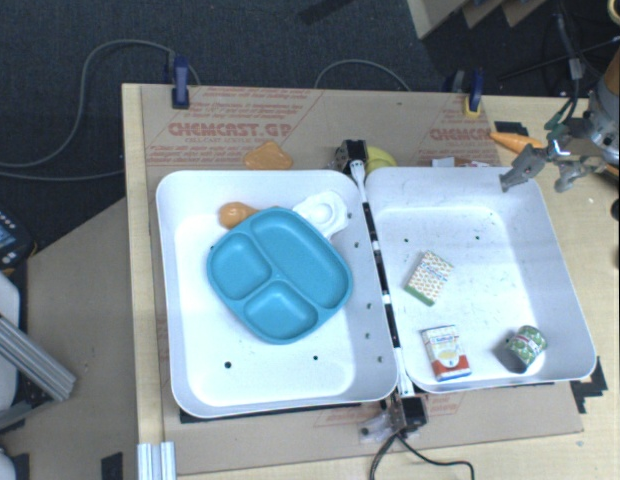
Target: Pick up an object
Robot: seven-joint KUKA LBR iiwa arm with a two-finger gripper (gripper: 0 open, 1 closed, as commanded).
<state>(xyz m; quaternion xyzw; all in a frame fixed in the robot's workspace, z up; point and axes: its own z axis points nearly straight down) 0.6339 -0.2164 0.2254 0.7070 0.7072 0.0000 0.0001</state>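
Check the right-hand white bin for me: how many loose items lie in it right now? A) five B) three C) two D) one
B: the right-hand white bin holds three things, a small green-and-white patterned packet, a small red-and-white carton and a small green crumpled item near its front right corner.

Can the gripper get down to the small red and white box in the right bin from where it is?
Probably yes: the gripper hovers at the right bin's far corner, and the red and white box lies alone, uncovered.

A blue divided tray [279, 274] lies in the left bin [190, 348]; the right bin [490, 218] holds three small packets.
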